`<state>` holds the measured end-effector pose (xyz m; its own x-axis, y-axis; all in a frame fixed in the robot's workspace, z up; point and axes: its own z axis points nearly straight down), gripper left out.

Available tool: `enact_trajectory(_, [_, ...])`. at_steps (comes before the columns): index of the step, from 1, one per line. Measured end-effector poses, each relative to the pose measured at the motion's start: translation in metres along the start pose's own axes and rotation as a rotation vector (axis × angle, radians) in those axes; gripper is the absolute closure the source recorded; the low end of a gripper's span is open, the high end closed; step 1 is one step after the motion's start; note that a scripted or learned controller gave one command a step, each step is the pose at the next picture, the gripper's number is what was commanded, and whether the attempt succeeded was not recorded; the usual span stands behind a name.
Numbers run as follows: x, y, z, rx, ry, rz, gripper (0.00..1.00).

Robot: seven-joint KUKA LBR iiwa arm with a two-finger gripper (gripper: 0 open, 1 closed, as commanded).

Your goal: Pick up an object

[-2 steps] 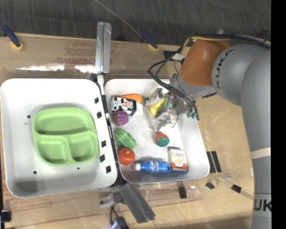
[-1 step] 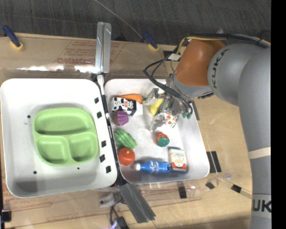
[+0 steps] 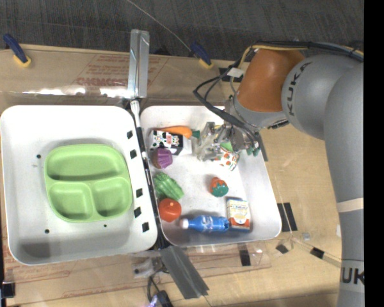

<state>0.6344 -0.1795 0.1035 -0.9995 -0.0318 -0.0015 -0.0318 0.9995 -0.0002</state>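
My gripper (image 3: 208, 147) hangs low in the upper middle of the right bin (image 3: 264, 185), reaching in from the right under the orange band. Just right of its fingers lies a small white carton with red and green print (image 3: 228, 160). To the left sit a black-and-white carton (image 3: 166, 140), an orange carrot (image 3: 178, 132) and a purple piece (image 3: 163, 158). Further forward lie a green cucumber-like piece (image 3: 168, 185), a red tomato (image 3: 169, 209), a blue bottle (image 3: 206, 223), an orange juice box (image 3: 239, 213) and a small red-and-green fruit (image 3: 219, 186).
The left bin (image 3: 19, 133) holds a green divided plate (image 3: 88, 183). A metal divider bar (image 3: 138, 62) stands between the bins at the back. Blue clamps (image 3: 16, 50) grip the bench's far edge. The arm's grey body (image 3: 333, 94) covers the right side.
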Motion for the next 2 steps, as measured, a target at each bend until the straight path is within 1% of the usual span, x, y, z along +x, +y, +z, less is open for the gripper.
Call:
enact_trajectory(1, [0.0, 0.0, 0.0, 0.0, 0.0, -0.001, 0.0])
enact_trajectory(2, [0.016, 0.02, 0.012, -0.001, 0.003, 0.007, 0.0])
